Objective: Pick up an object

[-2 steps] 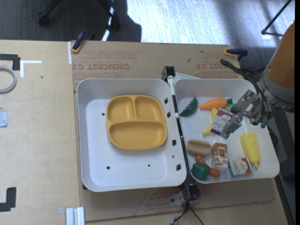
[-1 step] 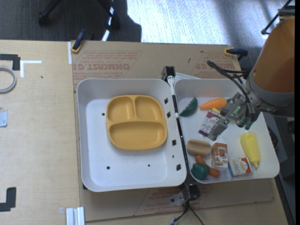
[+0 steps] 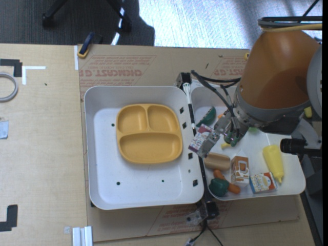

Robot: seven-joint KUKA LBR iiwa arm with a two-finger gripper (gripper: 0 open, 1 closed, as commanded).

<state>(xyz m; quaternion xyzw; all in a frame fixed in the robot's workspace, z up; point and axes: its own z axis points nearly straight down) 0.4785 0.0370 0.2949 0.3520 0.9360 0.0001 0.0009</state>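
Hovering hand (image 3: 229,128) w/ small packet (image 3: 201,140) betw. fingers, above right bin (image 3: 292,186)

Open floor around yellow plate (image 3: 149,133)

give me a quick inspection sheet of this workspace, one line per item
surface: two white bins side by side, left bin, right bin, on cardboard over a wooden bench
job's things: right bin holds a yellow bottle, bread roll, two small cartons, carrot, dark green toy, a packet
clutter: yellow divided plate in the left bin
grippers: pincer low over the right bin, fingers unclear
cables: black cables by the wrist
surroundings: chair base on carpet
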